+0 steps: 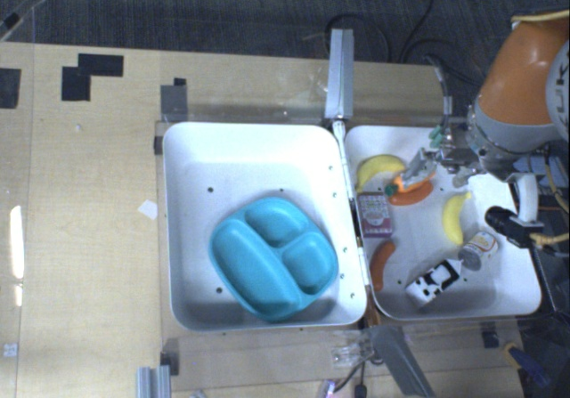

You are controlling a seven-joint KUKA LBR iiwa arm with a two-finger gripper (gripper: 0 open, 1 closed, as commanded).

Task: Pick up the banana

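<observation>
The banana (455,217) is small and yellow and lies near the middle of the right bin (521,298), pointing roughly front to back. My gripper (448,154) hangs over the far part of that bin, just behind the banana and a little to its left. Nothing shows between the gripper and the banana, and the two are apart. The wrist metalwork hides the gripper's tips.
The right bin also holds a yellow lemon (378,169), an orange carrot (411,193), a purple packet (375,214), a brown sausage (381,263), a black-and-white toy (434,281) and a small can (479,250). A blue divided plate (273,255) lies in the left bin (191,209).
</observation>
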